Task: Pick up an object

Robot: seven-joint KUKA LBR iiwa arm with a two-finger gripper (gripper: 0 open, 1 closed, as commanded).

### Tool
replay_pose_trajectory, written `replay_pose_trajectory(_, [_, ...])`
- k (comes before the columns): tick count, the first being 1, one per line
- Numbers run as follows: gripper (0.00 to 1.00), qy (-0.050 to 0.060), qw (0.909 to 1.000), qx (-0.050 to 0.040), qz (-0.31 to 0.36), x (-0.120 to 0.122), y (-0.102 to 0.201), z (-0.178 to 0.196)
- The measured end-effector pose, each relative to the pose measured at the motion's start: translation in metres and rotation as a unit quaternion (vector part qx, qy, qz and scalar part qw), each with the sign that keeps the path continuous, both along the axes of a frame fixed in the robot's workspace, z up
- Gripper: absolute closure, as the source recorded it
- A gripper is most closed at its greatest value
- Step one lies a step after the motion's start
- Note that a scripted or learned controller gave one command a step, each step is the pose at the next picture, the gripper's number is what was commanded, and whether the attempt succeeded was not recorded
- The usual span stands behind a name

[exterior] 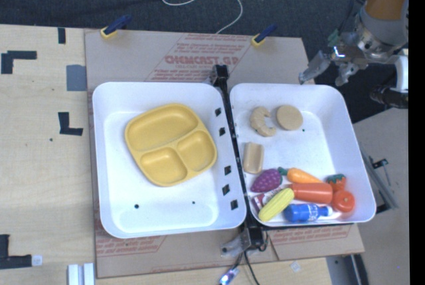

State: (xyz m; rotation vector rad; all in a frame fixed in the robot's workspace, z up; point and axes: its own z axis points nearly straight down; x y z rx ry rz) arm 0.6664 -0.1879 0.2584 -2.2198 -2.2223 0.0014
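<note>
At left you see a yellow tray [171, 143] in the left bin [106, 164]. In the right bin's [348, 137] lower part lie toy foods — corn [275, 203], carrot [303, 176], tomato [343, 201]. At upper right, the gripper [328, 69] hangs outside the bin, fingers apart, well away from them.

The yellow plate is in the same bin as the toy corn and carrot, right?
Not quite. In the camera view the yellow plate lies by itself in the left bin. The toy corn and carrot are in the right bin, with the other play food.
</note>
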Motion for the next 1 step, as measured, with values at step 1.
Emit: replay_pose_trajectory(1, [0.0,-0.007,1.0,-0.0007,0.002,-0.0407,0.0434,0.1415])
